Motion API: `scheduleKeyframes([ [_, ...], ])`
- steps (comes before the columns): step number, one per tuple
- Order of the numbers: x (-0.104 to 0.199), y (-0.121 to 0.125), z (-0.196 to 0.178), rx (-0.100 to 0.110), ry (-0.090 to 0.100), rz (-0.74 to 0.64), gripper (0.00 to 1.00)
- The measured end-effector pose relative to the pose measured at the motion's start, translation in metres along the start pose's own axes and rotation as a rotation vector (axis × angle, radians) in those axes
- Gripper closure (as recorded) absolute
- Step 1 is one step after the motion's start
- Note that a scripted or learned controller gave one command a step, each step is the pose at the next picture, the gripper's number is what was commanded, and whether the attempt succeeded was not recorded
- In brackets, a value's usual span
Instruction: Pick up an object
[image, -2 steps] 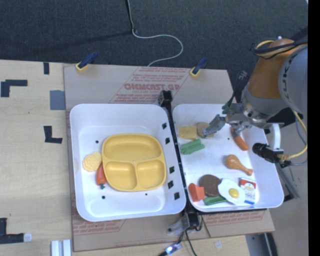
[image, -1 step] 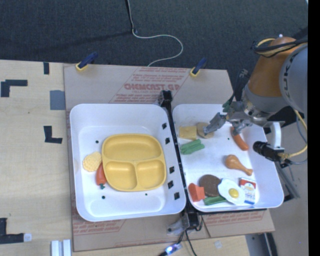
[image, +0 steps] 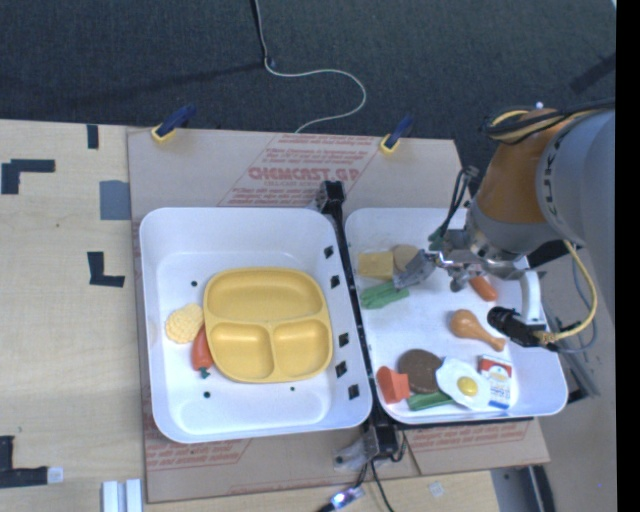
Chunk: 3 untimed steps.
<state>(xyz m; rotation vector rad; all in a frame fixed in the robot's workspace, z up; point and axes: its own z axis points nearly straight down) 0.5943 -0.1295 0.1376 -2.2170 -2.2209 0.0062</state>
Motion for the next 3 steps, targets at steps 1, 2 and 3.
scheduleKeyframes([
  [1, 0.001, 0.001, 0.051, -0.005, -0.001, 0.001, 0.0],
  [2, 0.002, 0.003, 0.037, -0.011, 0.003, 0.0, 1.0],
  [3, 0.011, 0.003, -0.022, -0.007, 0.0, -0.001, 1.0],
])
